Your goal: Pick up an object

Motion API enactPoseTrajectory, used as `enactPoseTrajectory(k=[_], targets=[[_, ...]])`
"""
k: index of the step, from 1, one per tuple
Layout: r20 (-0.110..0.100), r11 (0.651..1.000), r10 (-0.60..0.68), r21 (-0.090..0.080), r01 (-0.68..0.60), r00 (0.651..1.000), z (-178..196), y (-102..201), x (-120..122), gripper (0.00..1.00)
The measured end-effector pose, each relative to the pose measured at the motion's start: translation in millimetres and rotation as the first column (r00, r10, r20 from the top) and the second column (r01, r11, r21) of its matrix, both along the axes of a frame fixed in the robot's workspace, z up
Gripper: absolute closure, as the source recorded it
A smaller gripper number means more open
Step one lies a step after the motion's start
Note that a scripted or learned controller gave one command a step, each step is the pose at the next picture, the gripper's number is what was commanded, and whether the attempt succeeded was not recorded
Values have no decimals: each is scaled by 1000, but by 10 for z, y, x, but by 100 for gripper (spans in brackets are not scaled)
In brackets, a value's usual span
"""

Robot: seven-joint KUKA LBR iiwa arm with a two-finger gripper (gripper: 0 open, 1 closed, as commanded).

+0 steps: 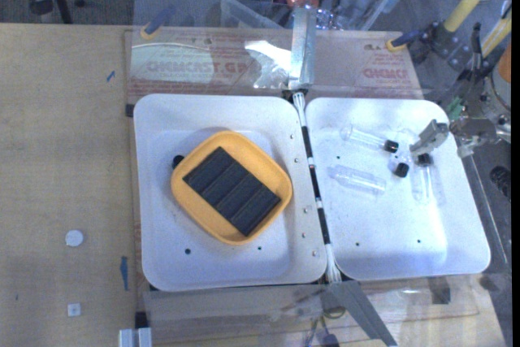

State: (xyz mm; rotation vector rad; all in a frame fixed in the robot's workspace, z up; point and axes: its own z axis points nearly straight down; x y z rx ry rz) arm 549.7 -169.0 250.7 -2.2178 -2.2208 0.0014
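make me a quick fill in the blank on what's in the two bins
1. The yellow tray with dark slats lies in the ____ bin.
2. The clear tubes with black caps lie in the ____ bin.
3. The hand hangs over the ____ bin.
4. The yellow tray's slats are ____ in colour.

Missing words: left; right; right; black

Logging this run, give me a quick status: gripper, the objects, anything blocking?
Gripper low over right bin, nothing seen in its grasp. Clear tubes with black caps beside it. Yellow tray in left bin. No obstruction seen.
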Motion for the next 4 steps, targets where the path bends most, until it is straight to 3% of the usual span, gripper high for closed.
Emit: enactPoseTrajectory(k=[1,2,3,4], targets=[[4,992,123,-2,-123,992,-1395,-255,582,0],[8,996,84,-3,-84,996,-1632,-80,169,0],[6,988,152,-4,-152,988,-1365,-367,925,0],[7,988,153,0,-153,988,-1636,-371,369,0]])
